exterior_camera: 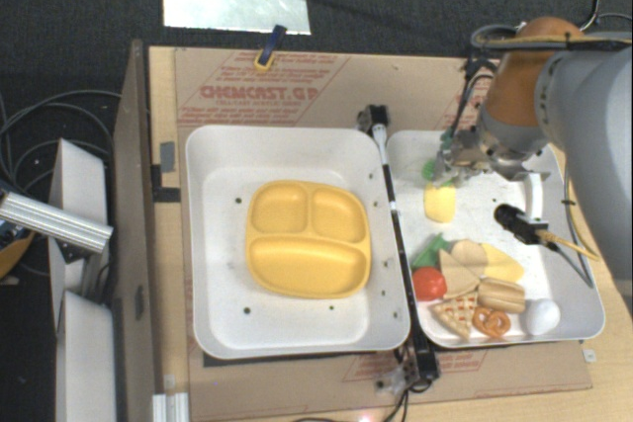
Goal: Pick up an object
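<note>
Gripper (453,165) hovering over right bin (574,326)
Finger state unclear; it should be centering squarely on yellow piece (440,204) before descending

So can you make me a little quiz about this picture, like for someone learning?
1. True or false: the yellow tray sits in the left bin.
2. What lies nearest the gripper?
A. the tomato
B. the egg
C. the yellow piece
3. Fill in: the pretzel lies in the ____ bin.

Key: 1 true; 2 C; 3 right.
</note>
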Controlling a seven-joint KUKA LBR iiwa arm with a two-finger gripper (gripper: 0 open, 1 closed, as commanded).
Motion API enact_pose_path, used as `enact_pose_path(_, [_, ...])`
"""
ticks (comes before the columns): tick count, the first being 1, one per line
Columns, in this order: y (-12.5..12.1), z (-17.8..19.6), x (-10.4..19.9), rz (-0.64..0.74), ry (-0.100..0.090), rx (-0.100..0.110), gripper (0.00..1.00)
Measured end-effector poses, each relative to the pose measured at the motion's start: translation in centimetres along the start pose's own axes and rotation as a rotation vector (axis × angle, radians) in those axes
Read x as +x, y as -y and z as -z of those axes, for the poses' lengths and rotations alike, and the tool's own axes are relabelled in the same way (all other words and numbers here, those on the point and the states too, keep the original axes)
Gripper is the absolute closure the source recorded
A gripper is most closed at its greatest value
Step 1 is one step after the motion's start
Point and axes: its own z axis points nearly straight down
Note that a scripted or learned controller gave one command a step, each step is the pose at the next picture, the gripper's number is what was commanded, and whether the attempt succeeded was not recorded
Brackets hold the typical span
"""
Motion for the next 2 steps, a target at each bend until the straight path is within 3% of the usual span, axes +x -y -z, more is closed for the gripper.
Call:
enact_pose_path(1, [3.79,9.41,4.03,0.002,-0.003,-0.001,1.00])
enact_pose_path(2, [3.81,8.85,3.77,-0.001,-0.001,0.004,0.00])
